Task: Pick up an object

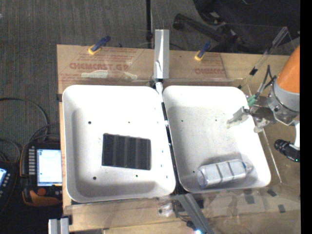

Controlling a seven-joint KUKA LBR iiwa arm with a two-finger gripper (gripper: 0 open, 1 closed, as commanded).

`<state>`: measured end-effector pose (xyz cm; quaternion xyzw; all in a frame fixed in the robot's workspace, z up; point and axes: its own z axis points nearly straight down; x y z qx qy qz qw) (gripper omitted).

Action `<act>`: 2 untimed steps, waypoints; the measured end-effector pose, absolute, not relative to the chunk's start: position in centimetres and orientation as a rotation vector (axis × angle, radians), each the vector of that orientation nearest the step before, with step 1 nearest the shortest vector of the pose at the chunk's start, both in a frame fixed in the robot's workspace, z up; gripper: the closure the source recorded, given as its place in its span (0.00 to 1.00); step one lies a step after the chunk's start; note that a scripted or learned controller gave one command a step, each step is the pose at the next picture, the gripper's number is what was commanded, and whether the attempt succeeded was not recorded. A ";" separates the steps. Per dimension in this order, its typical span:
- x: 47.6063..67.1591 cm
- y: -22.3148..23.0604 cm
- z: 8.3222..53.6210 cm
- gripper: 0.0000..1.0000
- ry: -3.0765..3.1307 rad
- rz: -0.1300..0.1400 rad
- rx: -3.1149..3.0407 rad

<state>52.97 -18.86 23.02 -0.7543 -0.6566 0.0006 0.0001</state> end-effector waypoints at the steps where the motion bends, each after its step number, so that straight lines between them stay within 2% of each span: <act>1: 48.6 -20.0 19.7 0.00 -2.176 0.001 -2.265; 2: 49.9 -13.3 9.2 0.00 -2.423 -0.009 -2.017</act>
